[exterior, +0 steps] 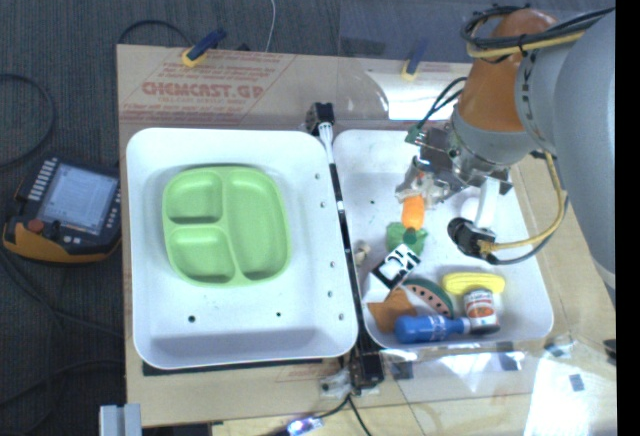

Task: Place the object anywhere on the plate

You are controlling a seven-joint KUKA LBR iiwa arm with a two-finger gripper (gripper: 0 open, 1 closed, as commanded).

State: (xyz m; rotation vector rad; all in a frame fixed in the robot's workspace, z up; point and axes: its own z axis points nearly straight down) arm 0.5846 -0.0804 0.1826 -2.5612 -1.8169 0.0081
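Note:
A light green plate (226, 224) with three compartments lies in the left white bin (150, 324). In the right bin (365, 159) the arm comes in from the right, and its gripper (424, 180) hangs low over the bin's middle. Directly below the gripper and touching it in this view is an orange carrot toy with a green top (412, 216). The gripper's metal parts hide the carrot's upper end, so a hold on it does not show.
Near the right bin's front lie a black and white block (397, 265), a watermelon slice (432, 292), a yellow banana (472, 282), a small can (480, 306), a blue bottle (430, 328) and an orange wedge (390, 308). A black cable loop (466, 236) hangs from the wrist.

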